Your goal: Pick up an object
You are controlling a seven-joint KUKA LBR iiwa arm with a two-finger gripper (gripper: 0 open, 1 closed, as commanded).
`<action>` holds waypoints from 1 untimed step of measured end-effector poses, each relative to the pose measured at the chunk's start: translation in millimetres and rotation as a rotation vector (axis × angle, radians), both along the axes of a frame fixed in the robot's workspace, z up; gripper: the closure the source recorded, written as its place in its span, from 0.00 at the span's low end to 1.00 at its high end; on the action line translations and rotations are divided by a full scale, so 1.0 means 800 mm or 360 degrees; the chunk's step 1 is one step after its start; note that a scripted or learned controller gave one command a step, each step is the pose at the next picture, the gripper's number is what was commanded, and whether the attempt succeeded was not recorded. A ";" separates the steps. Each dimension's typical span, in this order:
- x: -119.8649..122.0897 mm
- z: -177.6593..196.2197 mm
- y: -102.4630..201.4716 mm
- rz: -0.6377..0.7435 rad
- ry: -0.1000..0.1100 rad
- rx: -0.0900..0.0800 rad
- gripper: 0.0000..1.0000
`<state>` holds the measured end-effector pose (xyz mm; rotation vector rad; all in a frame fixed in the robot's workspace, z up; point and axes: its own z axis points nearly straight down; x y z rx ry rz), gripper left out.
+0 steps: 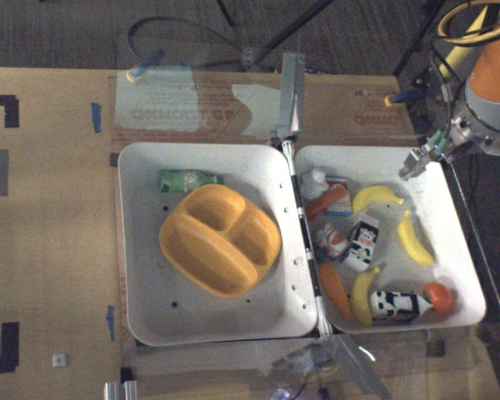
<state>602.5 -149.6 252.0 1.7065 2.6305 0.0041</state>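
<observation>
Arm comes in from the upper right, orange band and grey wrist at the frame edge, link angled down and left toward the right bin [462, 223]. Gripper [417, 167] sits at the bin's upper-right rim, roughly over the far wall; can't tell from this view whether it is open or closed, and nothing shows in it. Pick candidates all lie below and left of the gripper: nearest is a yellow banana [377, 196], just below-left; a second banana [416, 240] lies below it along the right side of the bin floor; a cow-print carton [362, 242] sits further left between them. Further down, near the bin's front wall: a third banana [362, 297], a second cow-print carton [397, 304] touching it, an orange ball [439, 297] at the carton's right end, and a carrot [334, 288] hard against the divider side. A red-orange item [328, 200] and a white bottle [313, 179] sit well left of the gripper, by the divider. Open floor: a bare patch directly under and below the gripper, between the two upper bananas and the right wall. Far left, the left bin [142, 248] holds an orange divided tray [221, 238] and a green bottle [189, 179], with bare floor all round the tray.
</observation>
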 end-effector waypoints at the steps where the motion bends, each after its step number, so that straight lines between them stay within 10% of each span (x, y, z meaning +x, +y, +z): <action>1: 0.001 0.014 -0.001 -0.0002 -0.0010 -0.0003 1.00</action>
